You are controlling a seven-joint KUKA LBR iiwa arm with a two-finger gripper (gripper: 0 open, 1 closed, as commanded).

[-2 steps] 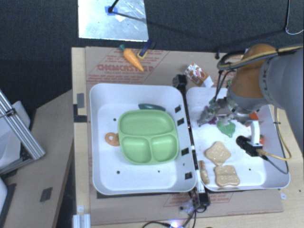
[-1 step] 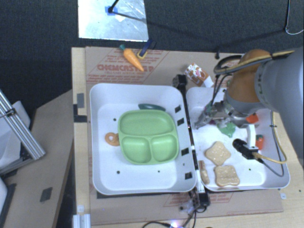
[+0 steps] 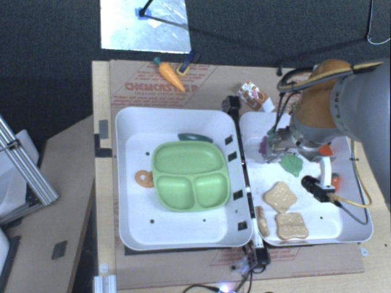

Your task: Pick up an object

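My gripper (image 3: 275, 148) hangs low over the upper left part of the right bin (image 3: 354, 227), under the grey arm and its orange band (image 3: 321, 105). Right beside it lies a small purple object (image 3: 265, 145); I cannot tell if they touch. A green leafy piece (image 3: 292, 164) sits just below the gripper. Two tan cracker-like pieces (image 3: 280, 196) (image 3: 291, 226) lie nearer the front, with a thin tan stick (image 3: 263, 221) at the bin's left wall. To the right of the gripper are a white and red item (image 3: 327, 171) and a black part (image 3: 314, 187).
The left bin (image 3: 131, 224) holds a green divided plate (image 3: 188, 174), a small orange ring (image 3: 145, 178) and a dark green piece (image 3: 195, 137) behind the plate. Beyond the bins lie a toy carrot (image 3: 171, 76), a small printed packet (image 3: 253, 95) and a foil sheet (image 3: 145, 16).
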